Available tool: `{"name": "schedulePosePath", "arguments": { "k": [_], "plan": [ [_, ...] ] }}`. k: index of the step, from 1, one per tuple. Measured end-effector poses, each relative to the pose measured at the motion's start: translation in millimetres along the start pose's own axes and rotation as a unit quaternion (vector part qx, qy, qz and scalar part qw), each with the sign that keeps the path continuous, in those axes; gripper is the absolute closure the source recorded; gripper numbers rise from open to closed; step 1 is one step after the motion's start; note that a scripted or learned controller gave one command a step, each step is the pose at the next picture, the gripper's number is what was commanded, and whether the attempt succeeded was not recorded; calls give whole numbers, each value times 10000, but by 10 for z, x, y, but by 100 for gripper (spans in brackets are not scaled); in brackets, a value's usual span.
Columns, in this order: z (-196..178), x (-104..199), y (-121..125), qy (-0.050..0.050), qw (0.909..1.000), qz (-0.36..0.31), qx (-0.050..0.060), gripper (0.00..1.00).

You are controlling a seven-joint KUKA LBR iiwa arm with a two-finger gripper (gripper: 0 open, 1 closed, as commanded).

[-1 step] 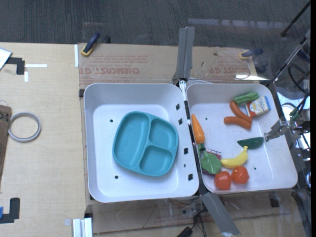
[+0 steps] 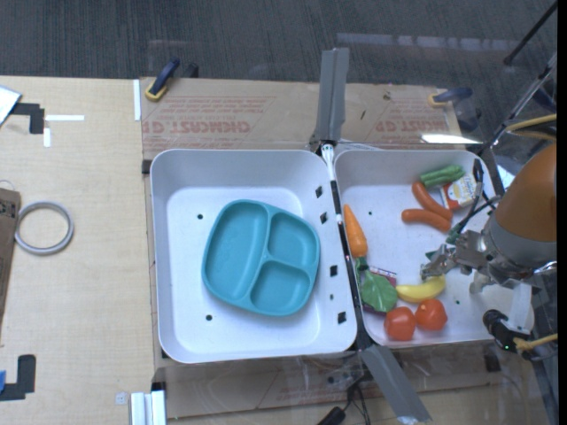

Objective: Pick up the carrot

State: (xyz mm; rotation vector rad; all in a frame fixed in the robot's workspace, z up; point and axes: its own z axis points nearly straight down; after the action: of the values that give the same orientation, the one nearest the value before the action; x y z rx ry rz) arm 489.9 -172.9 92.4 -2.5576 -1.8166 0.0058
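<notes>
Orange carrot (image 2: pixel 354 231) lies by my right bin's (image 2: pixel 390 171) left wall; gripper (image 2: pixel 440 261) near the banana (image 2: pixel 420 289), jaw state unclear.

— What is seen beyond the table (image 2: pixel 80 326)?
— A dark grey carpeted floor (image 2: pixel 248 16) is seen along the top.
— And the surface?
— Pale wood is shown, with flattened cardboard (image 2: pixel 230 118) laid under the bins.

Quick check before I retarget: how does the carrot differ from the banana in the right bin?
The carrot is orange and lies against the bin's left wall, running up-down; the banana is yellow, curved, lying crosswise mid-bin. The gripper sits just above the banana, well away from the carrot. Both are small toy foods in the same bin.
</notes>
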Motion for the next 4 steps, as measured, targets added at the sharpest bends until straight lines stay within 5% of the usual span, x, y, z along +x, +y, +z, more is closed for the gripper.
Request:
{"name": "schedulePosePath", "arguments": {
  "k": [1, 2, 3, 4],
  "plan": [
    [-246, -262, -46, -2, 9934, 1145, -8, 0],
    [-311, -259, -46, -6, 9935, 1135, 15, 100],
    [-311, -259, -46, -7, 9935, 1135, 15, 0],
    [-379, -257, -45, -12, 9937, 1119, 37, 100]
  ]
}}
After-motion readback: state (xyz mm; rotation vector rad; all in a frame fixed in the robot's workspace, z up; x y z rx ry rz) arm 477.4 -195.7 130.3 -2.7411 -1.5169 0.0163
